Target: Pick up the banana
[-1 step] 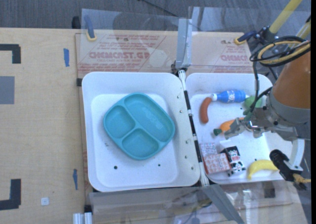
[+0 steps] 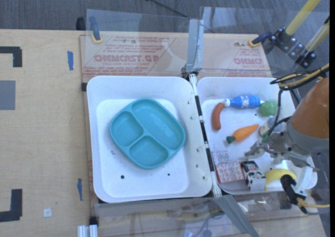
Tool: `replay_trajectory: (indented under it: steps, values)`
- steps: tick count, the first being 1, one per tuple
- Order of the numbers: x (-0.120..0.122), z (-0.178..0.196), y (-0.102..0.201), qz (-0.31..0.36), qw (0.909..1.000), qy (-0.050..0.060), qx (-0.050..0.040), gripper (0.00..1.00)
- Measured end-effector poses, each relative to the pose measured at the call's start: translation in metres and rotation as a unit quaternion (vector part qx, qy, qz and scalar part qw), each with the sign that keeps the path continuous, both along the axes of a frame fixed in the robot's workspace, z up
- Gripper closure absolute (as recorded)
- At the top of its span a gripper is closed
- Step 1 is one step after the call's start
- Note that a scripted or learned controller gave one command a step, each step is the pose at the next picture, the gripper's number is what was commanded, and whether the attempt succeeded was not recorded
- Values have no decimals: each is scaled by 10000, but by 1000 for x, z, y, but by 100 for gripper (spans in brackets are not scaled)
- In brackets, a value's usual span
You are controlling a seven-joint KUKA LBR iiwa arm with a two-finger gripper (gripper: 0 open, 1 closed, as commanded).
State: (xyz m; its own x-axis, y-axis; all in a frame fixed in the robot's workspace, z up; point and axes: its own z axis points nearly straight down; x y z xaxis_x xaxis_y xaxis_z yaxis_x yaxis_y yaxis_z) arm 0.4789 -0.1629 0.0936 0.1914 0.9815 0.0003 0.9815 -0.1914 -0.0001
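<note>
Banana (image 2: 276, 176) lies low in the right bin (image 2: 208, 88) — tool (image 2: 268, 153) sits just above it, likely lining up; its opening I cannot tell.

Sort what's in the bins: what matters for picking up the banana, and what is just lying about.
For the job:
curved yellow banana
arm's hand

Lying about:
turquoise divided plate
orange carrot
red sausage
blue-and-white bottle
green round fruit
red-printed flat packet
</note>
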Motion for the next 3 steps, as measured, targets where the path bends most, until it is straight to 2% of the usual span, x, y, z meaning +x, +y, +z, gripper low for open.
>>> replay_trajectory:
  steps: [1, 2, 3]
  values:
    - [1, 21, -54, 1273, 9919, -22, -19, 0]
    - [6, -4, -53, 1009, 9949, -36, 55, 0]
    - [5, -4, -53, 1003, 9949, -41, 59, 0]
